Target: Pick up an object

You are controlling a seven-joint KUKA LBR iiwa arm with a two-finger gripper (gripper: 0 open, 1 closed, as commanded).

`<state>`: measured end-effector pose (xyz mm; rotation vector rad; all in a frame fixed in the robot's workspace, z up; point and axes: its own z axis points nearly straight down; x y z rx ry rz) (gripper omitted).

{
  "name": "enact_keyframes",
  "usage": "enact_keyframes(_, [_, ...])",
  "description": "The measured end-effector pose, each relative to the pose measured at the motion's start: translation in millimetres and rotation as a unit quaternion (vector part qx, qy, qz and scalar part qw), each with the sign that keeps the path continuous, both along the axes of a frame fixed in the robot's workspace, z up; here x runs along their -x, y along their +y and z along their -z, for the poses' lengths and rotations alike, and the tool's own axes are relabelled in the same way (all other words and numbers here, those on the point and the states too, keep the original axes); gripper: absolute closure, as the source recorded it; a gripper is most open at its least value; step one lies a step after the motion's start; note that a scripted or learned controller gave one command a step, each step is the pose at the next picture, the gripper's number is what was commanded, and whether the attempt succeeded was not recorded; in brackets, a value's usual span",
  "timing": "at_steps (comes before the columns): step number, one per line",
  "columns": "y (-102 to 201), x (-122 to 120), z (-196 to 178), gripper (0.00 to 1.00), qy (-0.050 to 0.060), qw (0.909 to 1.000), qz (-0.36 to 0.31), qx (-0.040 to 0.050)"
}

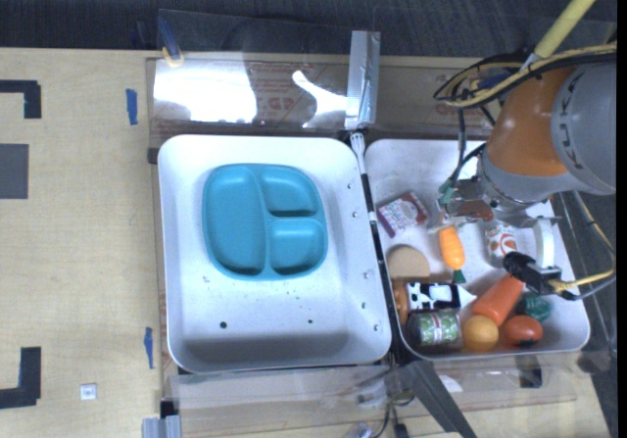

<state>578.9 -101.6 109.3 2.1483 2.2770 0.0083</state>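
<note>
As the arm hangs over the right bin [387,160], its gripper [468,199] sits near a small carrot [451,248]; whether it is spread cannot be told. Crowded toys, a green can [437,329], an orange [480,332] and a tomato [521,329], could cause a missed grab. A blue tray [263,219] fills the left bin [186,309].

You see the tool [468,203] low in the right bin [573,333], just above the small carrot [451,248].
</note>
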Motion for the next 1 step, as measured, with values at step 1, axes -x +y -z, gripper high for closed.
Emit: enact_keyframes(1, [13.1, 48.3, -78.6, 1.00, 0.002, 1.0000, -0.009, -0.0016])
